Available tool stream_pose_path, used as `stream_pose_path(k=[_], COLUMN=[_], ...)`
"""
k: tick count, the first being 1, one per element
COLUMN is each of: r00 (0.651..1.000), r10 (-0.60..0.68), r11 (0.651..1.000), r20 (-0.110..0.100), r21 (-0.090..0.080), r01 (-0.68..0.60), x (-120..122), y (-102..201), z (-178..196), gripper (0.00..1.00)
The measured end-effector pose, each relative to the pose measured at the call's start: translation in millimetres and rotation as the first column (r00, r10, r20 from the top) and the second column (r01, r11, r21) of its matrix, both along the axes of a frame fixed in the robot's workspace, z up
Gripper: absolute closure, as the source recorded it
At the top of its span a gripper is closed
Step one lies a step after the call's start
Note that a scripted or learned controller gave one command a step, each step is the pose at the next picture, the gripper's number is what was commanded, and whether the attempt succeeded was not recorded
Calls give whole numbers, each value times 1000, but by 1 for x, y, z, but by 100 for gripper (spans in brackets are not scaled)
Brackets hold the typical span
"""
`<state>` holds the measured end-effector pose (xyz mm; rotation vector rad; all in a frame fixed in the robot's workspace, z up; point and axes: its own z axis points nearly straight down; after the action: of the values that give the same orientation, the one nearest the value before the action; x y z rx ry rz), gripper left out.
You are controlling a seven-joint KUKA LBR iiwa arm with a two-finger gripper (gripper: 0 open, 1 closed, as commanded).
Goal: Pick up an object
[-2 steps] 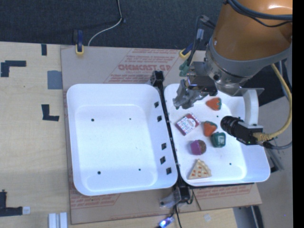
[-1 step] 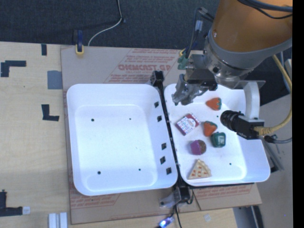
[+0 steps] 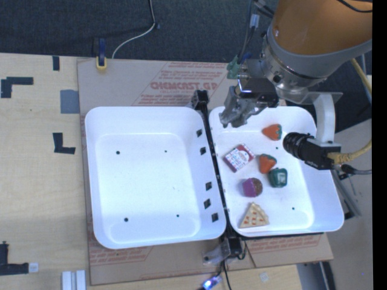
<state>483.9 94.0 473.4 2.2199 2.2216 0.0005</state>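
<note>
My gripper [image 3: 233, 118] hangs over the far left corner of the right bin [image 3: 305, 219], above and apart from the objects. Nothing shows between its fingers. Below it in that bin lie a red-and-white packet [image 3: 237, 157], a red strawberry-like piece [image 3: 273, 132], an orange-red piece with a green top [image 3: 266, 162], a teal piece [image 3: 278, 177], a purple piece [image 3: 252, 187] and a tan pizza-slice wedge [image 3: 254, 216].
The left bin [image 3: 145, 174] sits beside the right one, with a black clipped divider [image 3: 208, 162] between them. A black cylindrical fitting [image 3: 308, 150] and cables stick in over the right bin's right side. Cardboard lies under both bins.
</note>
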Motion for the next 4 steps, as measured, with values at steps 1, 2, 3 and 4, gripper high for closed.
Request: stream_pose_path(k=[1,2,3,4], r00=[1000,1000,1000,1000], r10=[0,1,0,0], r11=[1000,1000,1000,1000], r20=[1,-2,1,-1], r21=[0,-1,0,-1], r01=[0,-1,0,0], x=[0,0,2,2], y=[3,3,-4,-4], z=[23,32,63,71], gripper=[100,100,100,100])
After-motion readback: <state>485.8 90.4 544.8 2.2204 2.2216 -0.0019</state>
